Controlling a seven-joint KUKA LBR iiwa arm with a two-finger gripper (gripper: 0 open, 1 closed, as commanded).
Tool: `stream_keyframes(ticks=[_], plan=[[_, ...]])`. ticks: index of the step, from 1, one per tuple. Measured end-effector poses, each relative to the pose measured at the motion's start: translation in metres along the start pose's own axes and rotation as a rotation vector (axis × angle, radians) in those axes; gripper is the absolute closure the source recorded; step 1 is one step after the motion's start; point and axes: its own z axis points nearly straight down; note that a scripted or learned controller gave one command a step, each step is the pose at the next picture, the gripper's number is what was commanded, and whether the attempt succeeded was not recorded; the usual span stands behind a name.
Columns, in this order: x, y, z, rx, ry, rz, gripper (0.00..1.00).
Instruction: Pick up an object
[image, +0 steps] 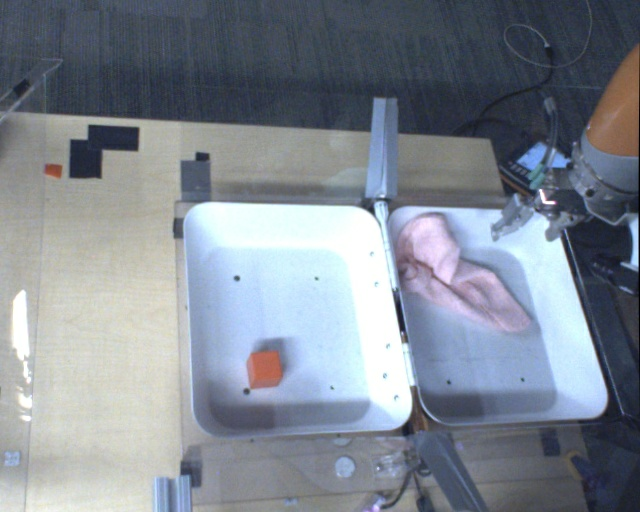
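The gripper (527, 222) hangs over the far right corner of the right bin (575, 395), fingers spread apart and holding nothing. The pink cloth (460, 282) lies just left of it. Soft cloth could slip out if pinched thinly.

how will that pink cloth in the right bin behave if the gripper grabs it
The pink cloth lies crumpled with soft folds, so it is probably floppy and would drape and stretch out when lifted. It looks thin, so likely light. Bunched on the right bin floor, it may slide or bunch further if pushed by the gripper.
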Motion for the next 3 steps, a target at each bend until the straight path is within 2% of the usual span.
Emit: stream_keyframes(ticks=[1,2,3], plan=[[-0.046,-0.019,0.139,0.000,0.000,-0.041,0.00],[-0.045,-0.034,0.150,-0.008,-0.002,-0.188,0.00],[-0.006,-0.050,0.150,-0.010,-0.004,-0.356,0.00]])
